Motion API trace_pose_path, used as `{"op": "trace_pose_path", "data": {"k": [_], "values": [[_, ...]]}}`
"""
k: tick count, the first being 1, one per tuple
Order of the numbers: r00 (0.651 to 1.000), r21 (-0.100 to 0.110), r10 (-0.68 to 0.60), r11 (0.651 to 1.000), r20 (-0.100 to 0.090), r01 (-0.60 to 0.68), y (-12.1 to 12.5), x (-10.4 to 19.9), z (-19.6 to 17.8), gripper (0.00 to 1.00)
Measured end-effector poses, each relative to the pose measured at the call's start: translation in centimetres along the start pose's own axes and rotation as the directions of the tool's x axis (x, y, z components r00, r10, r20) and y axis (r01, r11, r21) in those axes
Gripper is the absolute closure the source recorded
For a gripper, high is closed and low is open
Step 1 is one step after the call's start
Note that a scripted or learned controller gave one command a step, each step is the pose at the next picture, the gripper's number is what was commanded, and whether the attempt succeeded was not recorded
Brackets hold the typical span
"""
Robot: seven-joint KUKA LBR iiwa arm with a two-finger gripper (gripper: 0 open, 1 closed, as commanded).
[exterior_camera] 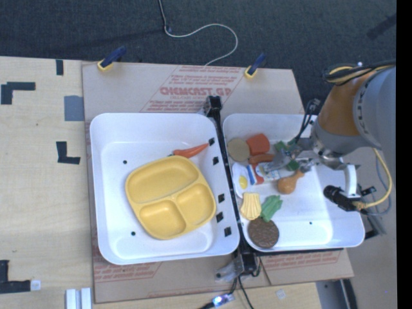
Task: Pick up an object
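The claw (278, 167) sits low in the right bin (322, 234), right of the frame's centre, among a crowd of small toys; whether it is released or clenched I cannot tell, as its tip blurs into the clutter. Just beside it lie an orange-brown drumstick-like piece (288, 184), a red block (259, 142) above it, a tan disc (237, 149) to the left, and further down a yellow corn piece (250, 205), a green item (271, 205) and a dark brown round (263, 233); the left bin (106, 172) holds a yellow divided plate (168, 195) and an orange carrot (191, 151). The step looks like the reach and descent onto a target; next it must close squarely on one piece, then lift clear.
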State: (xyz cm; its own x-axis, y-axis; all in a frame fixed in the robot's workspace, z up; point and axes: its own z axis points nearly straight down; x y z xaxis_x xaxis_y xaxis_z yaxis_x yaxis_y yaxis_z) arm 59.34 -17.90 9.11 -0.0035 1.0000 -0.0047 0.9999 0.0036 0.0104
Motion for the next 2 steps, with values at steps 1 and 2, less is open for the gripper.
{"op": "trace_pose_path", "data": {"k": [1, 2], "values": [[1.0, -0.006, 0.0, 1.0, -0.004, 0.0, 0.2, 0.2, -1.2, 1.0], [1.0, 0.005, 0.002, 1.0, -0.002, -0.002, 0.5, -0.3, -7.5, 1.0]]}}
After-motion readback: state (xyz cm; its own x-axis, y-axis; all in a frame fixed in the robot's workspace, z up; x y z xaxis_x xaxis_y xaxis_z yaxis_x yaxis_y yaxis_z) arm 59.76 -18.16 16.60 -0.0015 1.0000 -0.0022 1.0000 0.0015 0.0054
